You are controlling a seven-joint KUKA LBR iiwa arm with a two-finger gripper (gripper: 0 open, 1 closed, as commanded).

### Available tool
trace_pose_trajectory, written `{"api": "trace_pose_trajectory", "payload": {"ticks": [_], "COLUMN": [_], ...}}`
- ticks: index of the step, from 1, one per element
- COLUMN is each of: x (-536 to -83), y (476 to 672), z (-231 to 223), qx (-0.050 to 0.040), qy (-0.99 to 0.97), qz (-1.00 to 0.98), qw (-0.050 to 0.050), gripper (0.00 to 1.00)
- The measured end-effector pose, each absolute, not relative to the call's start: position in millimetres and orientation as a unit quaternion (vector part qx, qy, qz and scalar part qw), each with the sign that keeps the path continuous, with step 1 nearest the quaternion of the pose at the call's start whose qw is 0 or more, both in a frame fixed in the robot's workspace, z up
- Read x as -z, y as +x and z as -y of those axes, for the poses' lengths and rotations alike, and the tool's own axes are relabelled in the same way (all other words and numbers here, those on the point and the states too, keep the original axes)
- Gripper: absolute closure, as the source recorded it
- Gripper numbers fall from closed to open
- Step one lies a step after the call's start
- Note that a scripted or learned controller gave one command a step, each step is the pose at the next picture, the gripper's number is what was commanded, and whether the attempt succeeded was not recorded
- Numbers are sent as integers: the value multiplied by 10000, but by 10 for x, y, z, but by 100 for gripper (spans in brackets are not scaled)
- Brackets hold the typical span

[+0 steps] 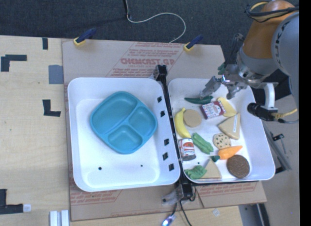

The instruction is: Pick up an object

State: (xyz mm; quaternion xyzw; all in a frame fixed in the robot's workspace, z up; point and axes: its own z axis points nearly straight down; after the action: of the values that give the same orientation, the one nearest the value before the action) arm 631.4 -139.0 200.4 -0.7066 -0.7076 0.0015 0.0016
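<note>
claw (219, 88) hanging over the top of the right bin (265, 142), fingers spread with nothing in them, green chili (198, 100) right under its left finger, red snack packet (212, 110) just below, blue plate (124, 121) off in the left bin (80, 137)

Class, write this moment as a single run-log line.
arm: over right bin's far edge | gripper: open, above green pepper | held: nothing | blue tray: in left bin

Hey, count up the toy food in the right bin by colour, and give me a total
Green: 3, pepper, pickle, leafy piece
Yellow: 2, banana, wedge
Orange: 1, carrot
Brown or tan: 3, patty, round slice, cookie
Total: 9
</note>
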Motion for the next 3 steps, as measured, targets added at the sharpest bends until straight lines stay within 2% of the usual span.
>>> {"api": "trace_pose_trajectory", "payload": {"ticks": [1,2,3], "x": [-1916,-2257,-1803], "y": [5941,5548,5627], "z": [920,415,279], "qx": [-18,-6,-32], "qy": [-7057,-7049,-7063], "qz": [7085,7093,7079], "qw": [32,24,32], "gripper": [0,0,0]}}
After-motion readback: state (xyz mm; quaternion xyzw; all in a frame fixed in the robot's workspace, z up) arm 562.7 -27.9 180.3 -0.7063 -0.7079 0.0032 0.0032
